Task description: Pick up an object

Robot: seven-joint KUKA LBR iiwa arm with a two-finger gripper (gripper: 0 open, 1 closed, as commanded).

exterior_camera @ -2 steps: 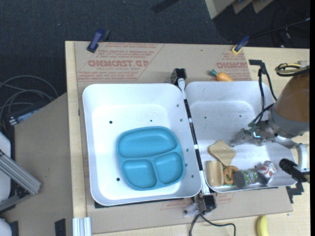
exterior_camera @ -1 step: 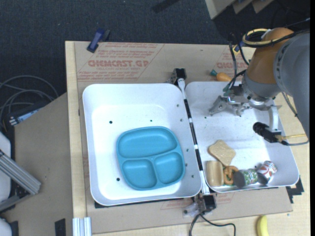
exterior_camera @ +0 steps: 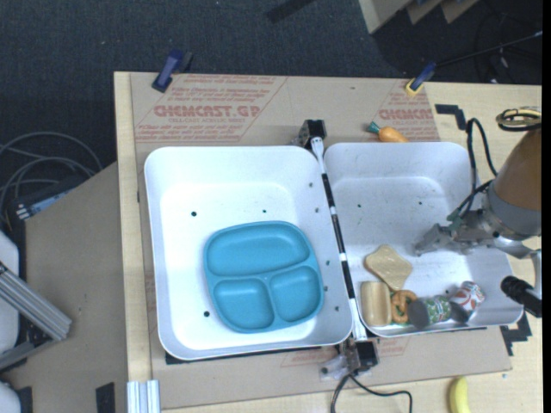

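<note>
Several small objects lie along the near edge of the right bin (exterior_camera: 387,166). A tan bread-like slice (exterior_camera: 388,267) lies nearest the middle. In front of it stand a tan roll (exterior_camera: 374,304), an orange pretzel shape (exterior_camera: 401,305), a dark grey-green item (exterior_camera: 433,310) and a small red-and-white item (exterior_camera: 470,296). My gripper (exterior_camera: 430,240) reaches in from the right and hangs low over the right bin's floor, just right of and beyond the tan slice, apart from it. Nothing shows in its grasp. The arm's orange band (exterior_camera: 522,179) is at the right edge.
A blue divided plate (exterior_camera: 262,274) lies in the left bin (exterior_camera: 172,196). An orange carrot toy (exterior_camera: 389,133) sits on the bench behind the right bin. A yellow item (exterior_camera: 459,394) lies at the bench's near right. Cables (exterior_camera: 476,157) hang along the arm.
</note>
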